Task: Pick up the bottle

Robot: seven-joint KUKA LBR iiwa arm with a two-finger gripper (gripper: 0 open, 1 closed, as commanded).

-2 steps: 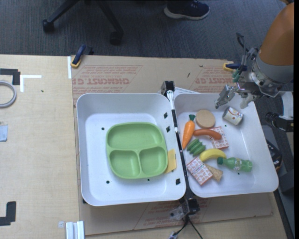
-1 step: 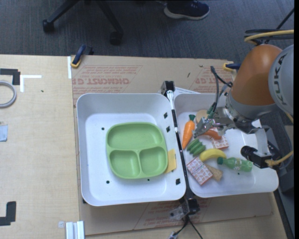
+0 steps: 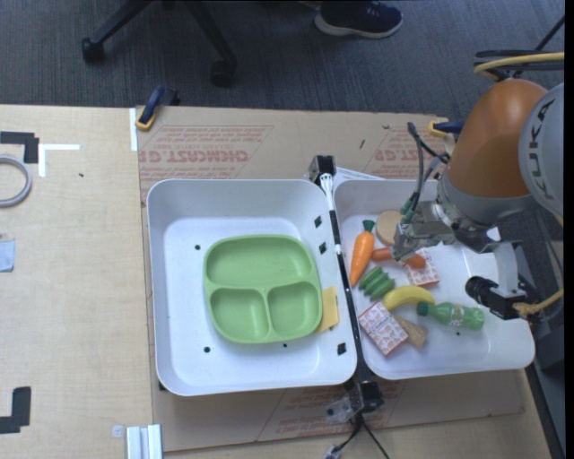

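A dark grey carpeted floor (image 3: pixel 269 54) runs along the top of the view. On it stand the black legs of an office chair base (image 3: pixel 170 31), ending in castors, and beside them, at the upper edge, a dark shoe (image 3: pixel 359 16). Below, a light wooden bench top (image 3: pixel 72 296) carries a flattened cardboard sheet (image 3: pixel 233 148) with red print. Even light, soft shadows.

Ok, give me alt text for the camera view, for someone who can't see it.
A grey and orange robot arm's gripper hangs over the right bin, which holds a carrot, a banana and a green bottle. The left bin holds a green divided plate.
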